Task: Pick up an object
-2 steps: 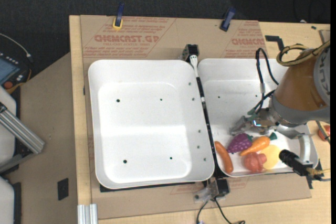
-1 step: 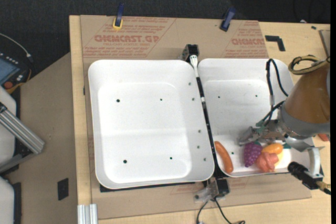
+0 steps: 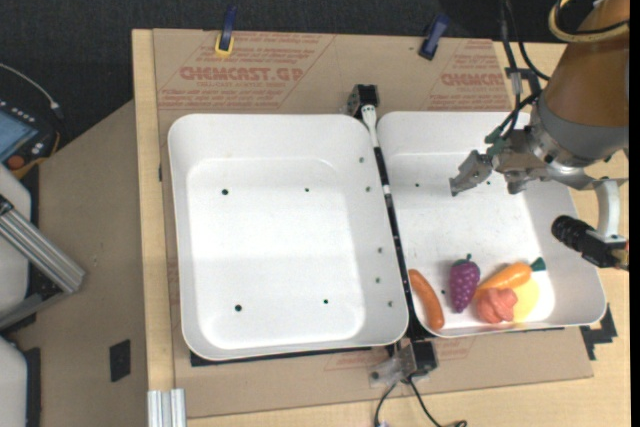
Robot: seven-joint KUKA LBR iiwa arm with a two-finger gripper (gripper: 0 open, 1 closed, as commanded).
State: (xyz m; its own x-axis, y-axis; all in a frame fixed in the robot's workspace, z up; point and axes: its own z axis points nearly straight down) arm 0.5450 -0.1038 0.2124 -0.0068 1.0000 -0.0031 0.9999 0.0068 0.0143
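My gripper hangs over the upper middle of the right bin, reaching in from the right, with nothing visibly in it. The toy foods lie together along that bin's front edge, well below the gripper. They are an orange-red sausage, a purple bunch of grapes, an orange carrot with a green tip, a pink-red lump and a yellow piece behind it.
The left bin sits beside the right one, a black divider strip between them. Both rest on a cardboard sheet held by clamps at the back. A black part of the arm juts over the right bin's right rim.
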